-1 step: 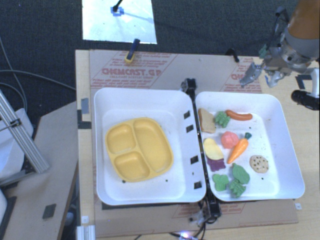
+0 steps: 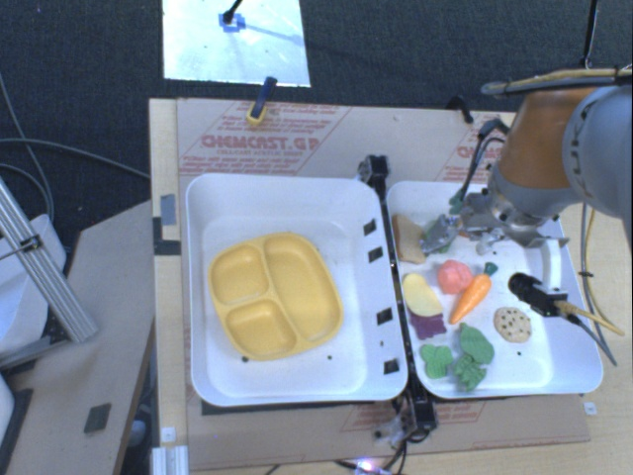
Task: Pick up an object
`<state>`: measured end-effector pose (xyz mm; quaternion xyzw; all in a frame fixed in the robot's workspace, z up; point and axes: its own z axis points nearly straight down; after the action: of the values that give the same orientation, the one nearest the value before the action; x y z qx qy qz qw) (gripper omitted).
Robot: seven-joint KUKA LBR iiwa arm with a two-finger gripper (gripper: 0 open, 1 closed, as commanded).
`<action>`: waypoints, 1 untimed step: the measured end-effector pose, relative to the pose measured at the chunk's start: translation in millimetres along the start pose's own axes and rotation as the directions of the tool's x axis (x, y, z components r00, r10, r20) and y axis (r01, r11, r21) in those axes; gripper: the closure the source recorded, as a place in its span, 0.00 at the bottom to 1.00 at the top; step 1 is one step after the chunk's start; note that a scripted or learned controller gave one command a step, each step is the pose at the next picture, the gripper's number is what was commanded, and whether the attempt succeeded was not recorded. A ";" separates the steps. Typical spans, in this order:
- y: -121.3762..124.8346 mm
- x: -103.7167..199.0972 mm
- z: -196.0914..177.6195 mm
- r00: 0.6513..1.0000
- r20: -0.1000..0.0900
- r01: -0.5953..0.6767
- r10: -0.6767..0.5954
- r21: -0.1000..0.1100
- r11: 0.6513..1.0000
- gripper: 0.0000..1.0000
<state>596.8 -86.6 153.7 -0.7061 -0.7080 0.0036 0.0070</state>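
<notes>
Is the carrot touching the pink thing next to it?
Touching. In the camera view the carrot leans its top end against the pink toy, with no white bin floor showing between them there.

arm (image 2: 579, 137) cut off rt edge | bread slice (image 2: 406, 237) partly hidden by hand (image 2: 442, 234)

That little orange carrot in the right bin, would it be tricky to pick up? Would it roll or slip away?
The carrot looks like a smooth, glossy toy, so it may be light and a bit slippery. Its round, tapered body could roll if nudged sideways. It lies touching the pink piece, which might crowd the hand.
</notes>
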 end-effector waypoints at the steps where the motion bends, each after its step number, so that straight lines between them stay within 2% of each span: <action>1: -52.9 0.3 72.8 1.000 0.003 -0.004 0.004 -0.012 1.000 0.00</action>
<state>542.8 -86.1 81.7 -0.7075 -0.7067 0.0005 0.0019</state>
